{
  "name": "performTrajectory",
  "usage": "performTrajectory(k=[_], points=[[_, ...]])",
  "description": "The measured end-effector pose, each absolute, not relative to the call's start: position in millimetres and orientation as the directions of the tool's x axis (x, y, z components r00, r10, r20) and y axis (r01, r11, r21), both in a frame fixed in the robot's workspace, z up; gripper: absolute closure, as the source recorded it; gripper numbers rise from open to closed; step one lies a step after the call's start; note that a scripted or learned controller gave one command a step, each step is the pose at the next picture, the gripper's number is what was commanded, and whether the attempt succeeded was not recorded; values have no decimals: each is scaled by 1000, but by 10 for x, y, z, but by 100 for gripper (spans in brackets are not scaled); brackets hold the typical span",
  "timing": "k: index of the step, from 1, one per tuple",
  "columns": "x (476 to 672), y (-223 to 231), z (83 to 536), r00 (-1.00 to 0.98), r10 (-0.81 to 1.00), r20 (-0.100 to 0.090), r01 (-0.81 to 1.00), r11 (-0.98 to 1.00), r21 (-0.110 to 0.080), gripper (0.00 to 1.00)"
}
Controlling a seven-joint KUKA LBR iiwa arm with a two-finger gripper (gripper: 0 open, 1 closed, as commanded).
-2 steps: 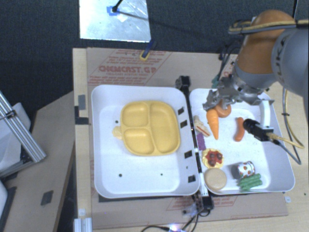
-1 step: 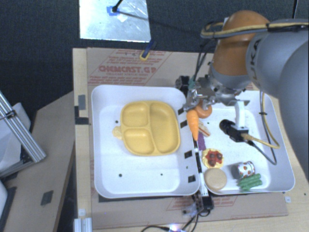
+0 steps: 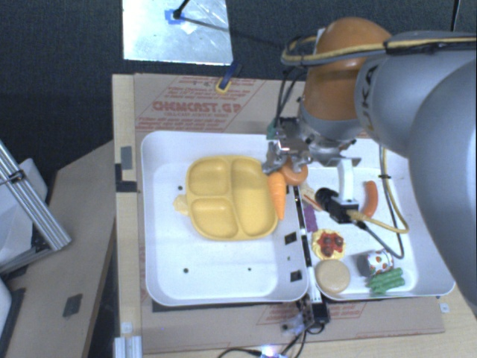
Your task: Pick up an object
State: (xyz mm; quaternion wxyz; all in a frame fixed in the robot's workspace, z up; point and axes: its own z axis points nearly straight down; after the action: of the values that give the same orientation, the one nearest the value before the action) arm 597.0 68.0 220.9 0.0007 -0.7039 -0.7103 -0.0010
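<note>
An orange carrot [image 3: 278, 194] hangs thick end up, its tip pointing down over the right edge of the yellow divided plate [image 3: 222, 198] in the left bin [image 3: 168, 274]. My gripper [image 3: 281, 162] stands right above the carrot's thick end and is shut on it. A round orange piece [image 3: 296, 174] sits right beside the carrot's top, and I cannot tell whether it belongs to the carrot.
The right bin [image 3: 428, 278] holds a red sausage [image 3: 370, 198], a small pizza [image 3: 329, 244], a beige bun [image 3: 332, 275], green beans [image 3: 386, 280], a white and red piece [image 3: 378, 261] and a purple piece [image 3: 309, 201]. The arm covers the right bin's far part.
</note>
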Motion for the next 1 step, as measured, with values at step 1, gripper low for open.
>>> performTrajectory(k=[1], points=[[5918, 935, 2197, -8, 1000, 1, 1000, 8, 0, 100]])
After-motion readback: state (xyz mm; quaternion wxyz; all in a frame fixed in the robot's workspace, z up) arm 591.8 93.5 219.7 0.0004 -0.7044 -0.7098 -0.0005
